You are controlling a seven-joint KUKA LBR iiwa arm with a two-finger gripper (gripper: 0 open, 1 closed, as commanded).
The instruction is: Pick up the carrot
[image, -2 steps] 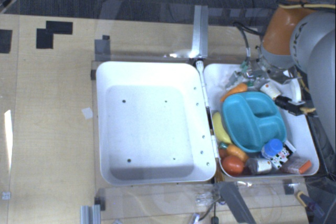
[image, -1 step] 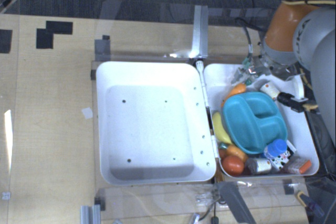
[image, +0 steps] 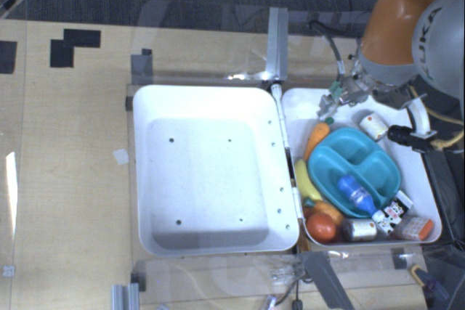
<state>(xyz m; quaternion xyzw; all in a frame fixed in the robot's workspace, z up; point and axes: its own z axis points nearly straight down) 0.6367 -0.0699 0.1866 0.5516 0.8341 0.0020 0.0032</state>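
Note:
The carrot (image: pixel 317 138) is orange and lies in the right bin (image: pixel 298 104), along its left side, tucked against the left rim of a blue divided plate (image: pixel 363 160). My gripper (image: pixel 328 106) hangs over the back left part of that bin, just beyond the carrot's far end. From this slant I cannot see whether it touches the carrot. Nothing visibly sits in the gripper. The grey arm with its orange band (image: pixel 392 22) reaches in from the upper right.
The right bin is crowded. A blue bottle (image: pixel 356 193) lies on the plate, with a yellow banana (image: pixel 306 181), a red tomato (image: pixel 322 228), a metal can (image: pixel 359 230) and a white cylinder (image: pixel 373 126) around it. The left bin (image: pixel 207 102) stands beside it.

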